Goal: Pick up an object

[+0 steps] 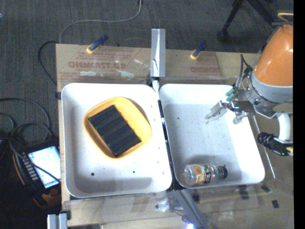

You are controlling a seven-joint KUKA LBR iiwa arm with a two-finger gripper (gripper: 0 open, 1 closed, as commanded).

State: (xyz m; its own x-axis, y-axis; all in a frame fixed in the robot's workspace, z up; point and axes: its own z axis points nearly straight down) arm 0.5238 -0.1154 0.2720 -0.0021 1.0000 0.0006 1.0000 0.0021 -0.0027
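Tool (pixel 217 111) hovering over upper right part of right bin (pixel 190 128), fingers spread, nothing between them; arm (pixel 274 66) entering from right edge of frame. Candidate objects: clear bottle (pixel 205 173) with orange label, lying on its side against lower wall of right bin, dark cap toward right; yellow dish with black ribbed insert (pixel 116 127), resting flat mid-left bin (pixel 76 175). Bottle well apart from tool, lower in frame. Probably rolled to the wall, which would hamper one finger on that side. Likely still in approach phase; no grasp yet. Bins held side by side on bench (pixel 95 66), presumably clamped at upper edge by blue-yellow clamps (pixel 96 44).
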